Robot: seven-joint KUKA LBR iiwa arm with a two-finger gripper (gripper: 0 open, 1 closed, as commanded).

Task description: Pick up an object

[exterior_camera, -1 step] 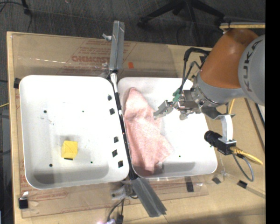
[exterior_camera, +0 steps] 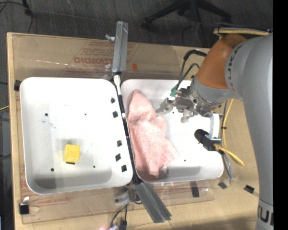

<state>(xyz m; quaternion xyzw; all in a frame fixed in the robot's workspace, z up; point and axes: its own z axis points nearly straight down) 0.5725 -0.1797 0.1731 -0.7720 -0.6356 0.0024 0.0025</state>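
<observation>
Small yellow foam cube [exterior_camera: 71,154] near the front-left corner of the left shallow white bin [exterior_camera: 33,92]. Crumpled pink cloth [exterior_camera: 149,135] along the right white bin's [exterior_camera: 209,169] left wall. Gripper [exterior_camera: 164,107] touches the cloth's upper edge; finger state indeterminable.

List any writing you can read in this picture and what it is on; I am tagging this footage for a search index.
Red print on the clear sheet behind the bins: too blurred to read.
Pale letters on the grey arm at the bottom right corner: cut off by the frame, not readable.
Pink towel, yellow block, white bins: no writing seen.
</observation>
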